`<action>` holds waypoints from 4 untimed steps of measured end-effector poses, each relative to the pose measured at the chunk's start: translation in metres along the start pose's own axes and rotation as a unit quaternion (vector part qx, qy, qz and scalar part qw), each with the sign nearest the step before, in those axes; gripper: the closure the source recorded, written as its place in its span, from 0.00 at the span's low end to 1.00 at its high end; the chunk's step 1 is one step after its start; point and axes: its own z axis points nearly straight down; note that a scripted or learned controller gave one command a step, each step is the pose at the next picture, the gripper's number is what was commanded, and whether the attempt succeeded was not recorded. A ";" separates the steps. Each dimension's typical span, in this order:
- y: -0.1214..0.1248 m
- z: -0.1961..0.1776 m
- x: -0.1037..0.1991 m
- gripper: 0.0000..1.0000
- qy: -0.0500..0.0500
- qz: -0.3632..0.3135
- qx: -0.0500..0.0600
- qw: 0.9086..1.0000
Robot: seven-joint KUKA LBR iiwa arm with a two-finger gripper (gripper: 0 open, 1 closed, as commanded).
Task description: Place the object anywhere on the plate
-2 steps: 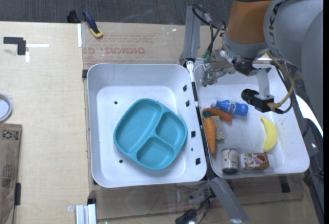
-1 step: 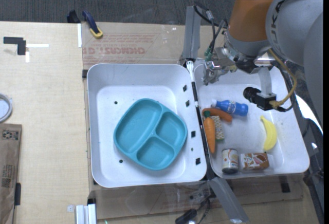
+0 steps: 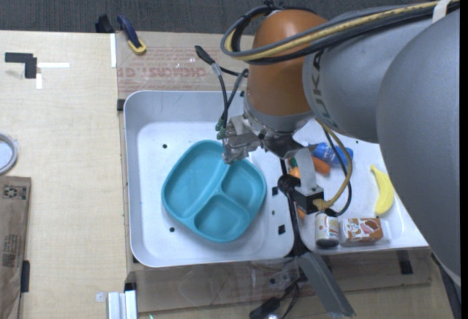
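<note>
Now: I am hanging the gripper (image 3: 232, 143) low over the left bin (image 3: 135, 164), right above the top rim of the plate (image 3: 208, 197).
Gripper state: I cannot tell whether it is clenched or released; my wrist and cables are covering it from above.
Load: I cannot tell whether I am carrying anything, so I am not claiming a hold.
Plate: blue, three compartments, sitting tilted in the middle of the left bin; its compartments are looking bare.
Object: judging by that, it is not yet on the plate. The likely candidates are lying in the right bin (image 3: 409, 237): a banana (image 3: 382, 190), an orange-and-blue item (image 3: 330, 155), a can (image 3: 327, 230) and a small box (image 3: 363, 230).
Which one: I cannot tell from this view.
Key relation: the plate's open area is lying down and to the left of the gripper in the camera view, while the right-bin things are lying to its right, across the wall between the bins.
Nearest thing: the orange-and-blue item is sitting near my wrist; the banana is well apart, with its long axis running up and down the view.
Step, as I am judging it: if I am loaded, I am needing only a short shift down-left to be over the big compartment; if not, I am needing to cross right and pick first.
Risk: releasing where I am could land a thing on the rim and let it roll off into the bin.
</note>
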 end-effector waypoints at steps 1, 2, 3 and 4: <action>-0.048 0.005 -0.023 1.00 0.000 -0.034 0.000 0.999; -0.084 -0.001 -0.094 1.00 0.000 -0.043 -0.001 0.999; -0.077 0.010 -0.029 1.00 0.000 -0.078 0.000 0.997; 0.026 0.000 -0.002 1.00 0.000 -0.113 -0.001 0.994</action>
